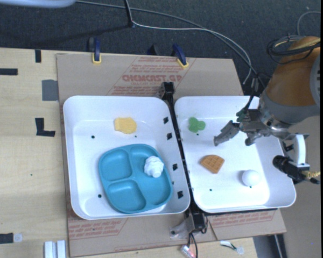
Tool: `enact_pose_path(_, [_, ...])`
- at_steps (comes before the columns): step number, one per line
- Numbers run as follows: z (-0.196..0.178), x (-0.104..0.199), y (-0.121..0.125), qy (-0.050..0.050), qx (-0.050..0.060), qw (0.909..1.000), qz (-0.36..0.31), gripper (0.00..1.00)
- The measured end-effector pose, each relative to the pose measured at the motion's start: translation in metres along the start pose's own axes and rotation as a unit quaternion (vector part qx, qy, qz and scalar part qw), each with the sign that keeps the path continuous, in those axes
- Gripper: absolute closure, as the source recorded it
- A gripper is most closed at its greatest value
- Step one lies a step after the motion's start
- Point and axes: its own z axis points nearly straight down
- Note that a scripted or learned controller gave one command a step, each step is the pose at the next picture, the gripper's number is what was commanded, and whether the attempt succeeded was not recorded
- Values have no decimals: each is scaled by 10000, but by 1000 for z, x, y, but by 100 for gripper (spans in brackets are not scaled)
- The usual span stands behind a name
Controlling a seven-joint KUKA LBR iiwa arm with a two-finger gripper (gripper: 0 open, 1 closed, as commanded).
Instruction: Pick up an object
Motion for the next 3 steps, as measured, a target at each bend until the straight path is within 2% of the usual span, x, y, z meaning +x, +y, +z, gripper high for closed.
enact_pose_path(1, [-2,0,1,-2,-21,10000,-2,0])
enact_pose_path(2, [42,6,0,-1,-3,10000,-4,0])
enact_pose_path(3, [100,3,7,0,6,10000,0,0])
